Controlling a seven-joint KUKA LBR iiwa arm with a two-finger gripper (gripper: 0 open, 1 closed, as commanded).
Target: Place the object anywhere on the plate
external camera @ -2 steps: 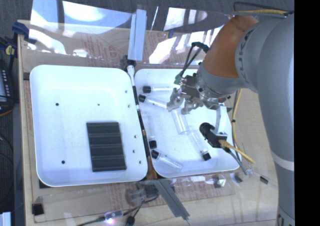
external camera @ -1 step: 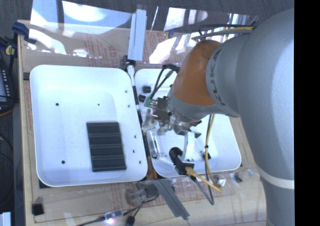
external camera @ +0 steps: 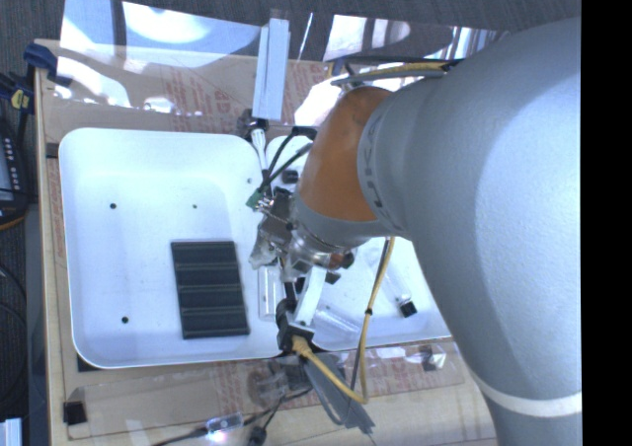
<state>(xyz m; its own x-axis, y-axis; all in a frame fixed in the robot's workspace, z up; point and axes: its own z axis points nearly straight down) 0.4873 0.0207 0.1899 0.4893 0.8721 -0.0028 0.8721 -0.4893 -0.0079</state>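
The grey arm [external camera: 494,207], smooth and bulky with its orange band [external camera: 331,163] above the wrist, reaches in from the right and covers most of the right bin [external camera: 395,321], so what lies there is largely hidden. The left bin [external camera: 99,237], a shallow white tray with rounded corners on the wooden bench [external camera: 148,400], holds a dark ribbed rectangular slab [external camera: 209,288] lying flat near its front right. The hand [external camera: 286,281] points down at the seam between the bins amid cables; I cannot tell whether it is open or closed.

Arm [external camera: 474,187] over bins, dark plate [external camera: 208,288] (ridged)
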